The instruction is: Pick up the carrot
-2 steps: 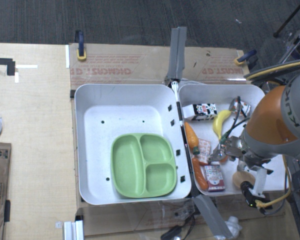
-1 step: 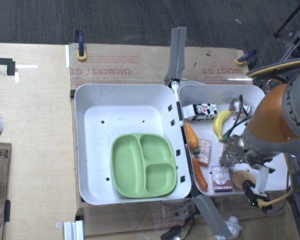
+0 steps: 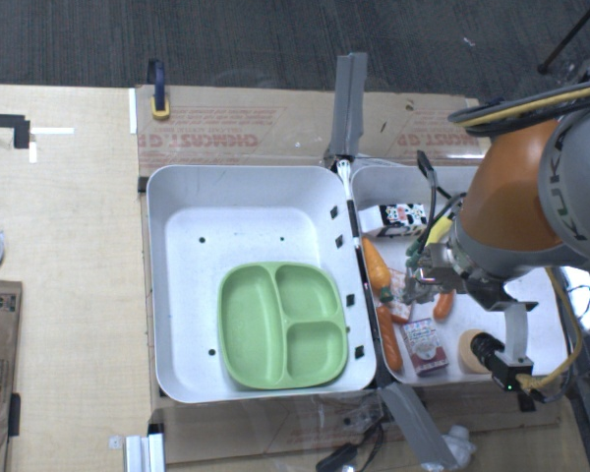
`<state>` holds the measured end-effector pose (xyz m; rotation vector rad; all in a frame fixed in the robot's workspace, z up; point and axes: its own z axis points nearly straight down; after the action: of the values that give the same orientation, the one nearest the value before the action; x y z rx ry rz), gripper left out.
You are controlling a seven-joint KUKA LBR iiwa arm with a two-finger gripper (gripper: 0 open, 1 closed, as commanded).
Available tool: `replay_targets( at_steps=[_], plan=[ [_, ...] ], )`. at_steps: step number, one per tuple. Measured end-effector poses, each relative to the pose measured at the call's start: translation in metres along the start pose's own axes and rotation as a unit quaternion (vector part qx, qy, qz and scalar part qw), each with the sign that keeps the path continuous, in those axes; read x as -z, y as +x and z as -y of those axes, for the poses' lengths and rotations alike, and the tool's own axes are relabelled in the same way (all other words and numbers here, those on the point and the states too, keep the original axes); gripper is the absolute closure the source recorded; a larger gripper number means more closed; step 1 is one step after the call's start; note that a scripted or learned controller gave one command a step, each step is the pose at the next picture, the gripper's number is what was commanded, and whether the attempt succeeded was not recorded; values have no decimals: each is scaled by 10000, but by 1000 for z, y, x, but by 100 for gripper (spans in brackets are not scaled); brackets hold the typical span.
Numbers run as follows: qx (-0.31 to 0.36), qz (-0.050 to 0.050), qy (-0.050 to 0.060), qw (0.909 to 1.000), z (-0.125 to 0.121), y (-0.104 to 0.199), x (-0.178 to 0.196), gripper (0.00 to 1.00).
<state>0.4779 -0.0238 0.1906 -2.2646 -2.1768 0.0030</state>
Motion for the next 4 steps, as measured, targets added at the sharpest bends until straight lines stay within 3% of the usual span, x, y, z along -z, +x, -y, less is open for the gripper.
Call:
replay_targets(
  at_steps=[1,2,3,4],
  plan=[
    [922,-1,13,9957,-3,-9,0,100],
    [665,2,11,9978,-33,57,0,100],
    [-1315,13,8,9913,-78,59,113,100],
    [-1182,14,22,9930,-8,107,64,100]
  ],
)
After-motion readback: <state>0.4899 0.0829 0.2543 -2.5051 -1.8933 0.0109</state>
